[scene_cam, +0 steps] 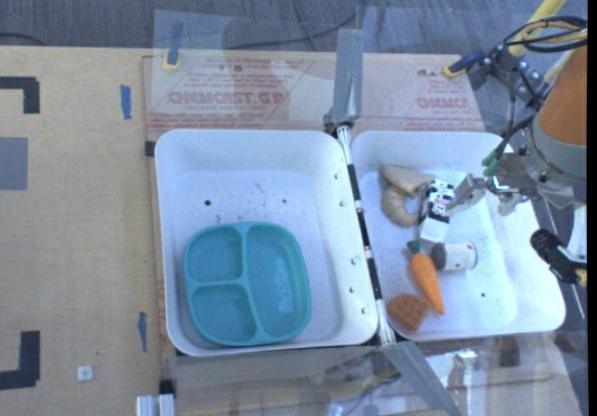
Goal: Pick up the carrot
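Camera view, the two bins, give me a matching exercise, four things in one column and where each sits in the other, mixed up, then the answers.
Things:
1. carrot
2. teal divided plate
3. waffle
4. croissant

Places:
A. left bin, front part
B. right bin, back, near the divider
C. right bin, middle, beside the small bottle
D. right bin, front corner by the divider

Pairs: 1-C, 2-A, 3-D, 4-B
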`<state>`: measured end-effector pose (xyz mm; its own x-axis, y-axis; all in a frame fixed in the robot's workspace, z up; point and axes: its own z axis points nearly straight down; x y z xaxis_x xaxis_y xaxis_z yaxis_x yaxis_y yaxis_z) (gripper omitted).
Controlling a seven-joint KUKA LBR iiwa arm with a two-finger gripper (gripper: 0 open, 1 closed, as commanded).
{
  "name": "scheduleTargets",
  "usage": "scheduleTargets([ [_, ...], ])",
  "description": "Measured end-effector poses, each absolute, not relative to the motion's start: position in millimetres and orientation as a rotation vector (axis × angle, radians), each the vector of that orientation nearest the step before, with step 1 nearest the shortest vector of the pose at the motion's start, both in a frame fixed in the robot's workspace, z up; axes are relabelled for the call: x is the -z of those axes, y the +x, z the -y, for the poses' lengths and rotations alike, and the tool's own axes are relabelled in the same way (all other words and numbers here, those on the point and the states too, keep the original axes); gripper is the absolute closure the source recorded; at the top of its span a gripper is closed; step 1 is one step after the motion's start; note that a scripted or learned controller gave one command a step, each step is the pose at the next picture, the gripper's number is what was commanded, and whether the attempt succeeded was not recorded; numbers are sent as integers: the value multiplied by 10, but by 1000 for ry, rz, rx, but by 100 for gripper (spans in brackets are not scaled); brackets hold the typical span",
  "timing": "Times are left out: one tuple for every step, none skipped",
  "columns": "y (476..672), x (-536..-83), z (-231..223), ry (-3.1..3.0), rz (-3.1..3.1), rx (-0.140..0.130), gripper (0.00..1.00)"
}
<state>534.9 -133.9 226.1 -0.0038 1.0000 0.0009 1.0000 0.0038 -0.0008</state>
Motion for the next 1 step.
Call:
scheduleTargets([
  [5050,-1162,1075,-2359,2118,30,0],
])
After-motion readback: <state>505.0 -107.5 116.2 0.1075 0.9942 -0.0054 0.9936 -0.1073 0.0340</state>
